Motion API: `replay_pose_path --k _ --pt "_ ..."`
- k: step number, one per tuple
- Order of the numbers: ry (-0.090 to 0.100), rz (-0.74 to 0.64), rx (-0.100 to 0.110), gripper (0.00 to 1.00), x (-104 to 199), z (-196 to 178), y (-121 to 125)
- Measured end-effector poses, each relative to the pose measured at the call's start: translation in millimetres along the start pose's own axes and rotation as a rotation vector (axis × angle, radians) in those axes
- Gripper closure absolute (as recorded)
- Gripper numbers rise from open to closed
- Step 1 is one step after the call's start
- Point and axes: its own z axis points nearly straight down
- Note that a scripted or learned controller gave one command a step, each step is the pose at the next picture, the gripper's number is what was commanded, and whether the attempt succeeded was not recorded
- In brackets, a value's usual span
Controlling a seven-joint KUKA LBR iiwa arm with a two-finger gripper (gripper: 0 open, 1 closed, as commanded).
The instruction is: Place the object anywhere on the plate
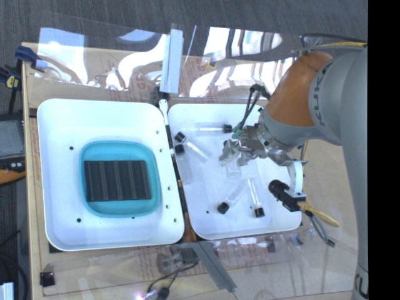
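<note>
Bench with two white bins — arm over the right bin (206,227).

I see the plate (120,178) in the left bin (56,224). Clear tubes (253,195) lie scattered beneath the gripper (232,158) — I cannot tell whether it is apart or closed.

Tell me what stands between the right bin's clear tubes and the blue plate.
The bins' adjoining rims stand between the clear tubes in the right bin and the blue plate in the left bin; nothing else visible does.
</note>
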Motion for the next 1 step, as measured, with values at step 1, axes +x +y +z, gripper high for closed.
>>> replay_pose_path --k 1 --pt "0.0 0.0 0.0 0.0 0.0 0.0 0.0"
